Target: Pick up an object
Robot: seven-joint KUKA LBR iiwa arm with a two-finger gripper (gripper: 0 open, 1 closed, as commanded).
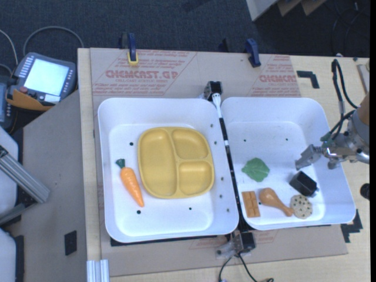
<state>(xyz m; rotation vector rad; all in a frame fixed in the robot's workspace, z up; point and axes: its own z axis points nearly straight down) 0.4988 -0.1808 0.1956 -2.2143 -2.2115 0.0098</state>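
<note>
My gripper hangs over the right side of the right bin, open, with nothing between its fingers. Just below it a small black block lies on the bin floor. A round speckled cookie sits near the front wall, beside a tan chicken drumstick and an orange cracker. A green leaf lies to the left of the gripper, nearer the bin's middle.
The left bin holds a yellow divided plate and a toy carrot to its left. A black divider rail runs between the bins. A teach pendant lies off the bench at far left.
</note>
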